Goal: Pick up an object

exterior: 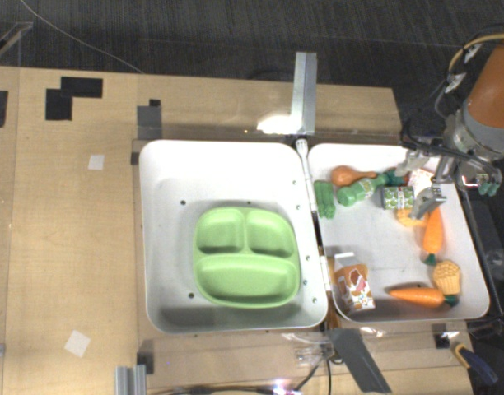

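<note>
You are looking past the green divided plastic plate [246,255] sitting in the left white bin [165,220] toward the right white bin [375,257], where the toys are lying. The small green-and-white toy carton [396,197] is resting near the far wall, likely light, stiff and flat-sided, so you are best pinching across its flat faces. It is sitting just left of the gripper [427,189], whose fingers [435,196] are seemingly standing apart, holding nothing.
</note>
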Tool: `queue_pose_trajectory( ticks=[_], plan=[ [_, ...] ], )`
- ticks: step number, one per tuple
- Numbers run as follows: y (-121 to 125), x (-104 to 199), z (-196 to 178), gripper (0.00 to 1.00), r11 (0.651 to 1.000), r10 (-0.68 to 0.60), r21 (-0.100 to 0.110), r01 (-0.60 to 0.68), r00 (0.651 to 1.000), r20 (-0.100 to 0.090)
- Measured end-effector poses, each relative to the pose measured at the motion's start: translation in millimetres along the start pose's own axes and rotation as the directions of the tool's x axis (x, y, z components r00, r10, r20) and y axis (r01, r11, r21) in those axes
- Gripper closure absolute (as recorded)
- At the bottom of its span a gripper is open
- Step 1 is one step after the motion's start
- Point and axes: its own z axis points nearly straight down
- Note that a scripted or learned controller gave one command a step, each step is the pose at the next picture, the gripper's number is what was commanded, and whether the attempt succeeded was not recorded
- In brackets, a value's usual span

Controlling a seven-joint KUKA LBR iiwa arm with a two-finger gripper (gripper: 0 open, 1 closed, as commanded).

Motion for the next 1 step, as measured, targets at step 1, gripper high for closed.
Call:
queue_pose_trajectory(
  ticks=[1],
  plan=[
    [-28.8,30.4,124.4,0.0,0.994,0.11,0.001,-0.11,0.994,0.005]
  ],
)
